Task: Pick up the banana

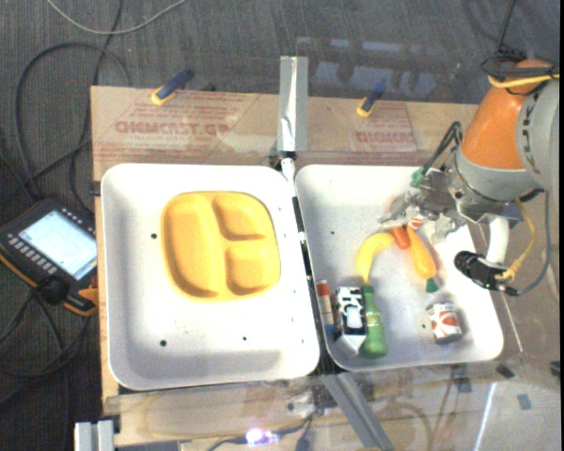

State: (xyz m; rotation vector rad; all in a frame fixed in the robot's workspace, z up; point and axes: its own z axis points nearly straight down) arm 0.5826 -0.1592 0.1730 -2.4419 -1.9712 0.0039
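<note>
Bench on dark carpet, cables trailing around it.
Left of the right bin, a second bin holds a yellow tray; inside it the banana lies mid-floor, the gripper just beside it, grip state unclear; a green bottle lies nearer its front wall.

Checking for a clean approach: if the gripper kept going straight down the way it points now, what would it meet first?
Probably the orange carrot-like item lying just right of the banana, rather than the banana itself. The gripper sits over their upper ends, so depth is hard to judge from this slanted view.
</note>
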